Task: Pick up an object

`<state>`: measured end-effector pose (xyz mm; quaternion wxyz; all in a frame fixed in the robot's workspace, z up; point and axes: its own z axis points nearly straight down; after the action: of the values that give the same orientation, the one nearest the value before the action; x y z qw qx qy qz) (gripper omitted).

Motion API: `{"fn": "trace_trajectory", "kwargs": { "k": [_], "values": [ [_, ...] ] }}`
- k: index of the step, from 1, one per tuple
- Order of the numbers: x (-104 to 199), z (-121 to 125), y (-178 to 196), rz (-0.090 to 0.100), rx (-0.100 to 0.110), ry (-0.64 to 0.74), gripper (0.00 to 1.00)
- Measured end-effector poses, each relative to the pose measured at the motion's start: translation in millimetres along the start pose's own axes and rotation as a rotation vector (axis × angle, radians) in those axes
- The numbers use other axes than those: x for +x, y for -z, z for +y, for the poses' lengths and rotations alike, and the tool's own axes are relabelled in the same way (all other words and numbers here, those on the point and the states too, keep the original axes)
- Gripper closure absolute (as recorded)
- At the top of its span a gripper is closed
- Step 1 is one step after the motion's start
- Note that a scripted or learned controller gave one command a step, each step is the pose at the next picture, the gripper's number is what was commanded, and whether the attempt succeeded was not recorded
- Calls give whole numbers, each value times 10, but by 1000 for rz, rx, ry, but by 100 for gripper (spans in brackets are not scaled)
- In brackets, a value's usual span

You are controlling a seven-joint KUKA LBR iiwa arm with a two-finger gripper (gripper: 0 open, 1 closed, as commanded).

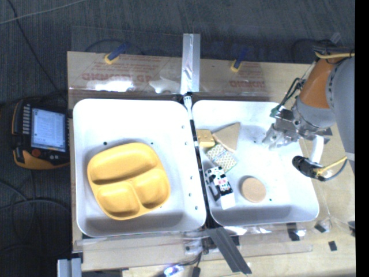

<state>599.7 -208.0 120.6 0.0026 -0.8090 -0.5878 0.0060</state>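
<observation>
My arm [340,97] comes in from the right edge of the frame, its orange band [317,88] sitting just above the wrist. My gripper [278,136] hangs over the upper right part of the right bin [288,215], above bare white floor; nothing sits between its fingers, and from this angle I cannot tell whether they are apart or together.

The things to pick lie in the left half of that same bin. A tan wedge-shaped piece [229,134] rests near the upper left, touching a small yellow block [204,137] that lies against the divider. Just below them is a patterned white packet [222,157], then a small black and white box [218,182] with red marks on it, perhaps a carton. A round tan disc [252,189] lies apart from the cluster, toward the lower middle of the bin, well below my gripper.

The left bin [92,114] holds a yellow compartment tray [128,179], tilted in the lower left. A handheld pendant with a lit screen [43,133] lies at the frame's left edge
</observation>
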Motion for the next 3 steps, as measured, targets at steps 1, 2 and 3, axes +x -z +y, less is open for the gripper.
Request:
{"fn": "trace_trajectory", "kwargs": {
  "k": [1, 2, 3],
  "values": [
    [-140, -197, 971, 1, -7, 329, 100],
    [1009, -401, 897, 3, -5, 108, 100],
    [494, -249, 1728, 0, -9, 613, 100]
  ]
}}
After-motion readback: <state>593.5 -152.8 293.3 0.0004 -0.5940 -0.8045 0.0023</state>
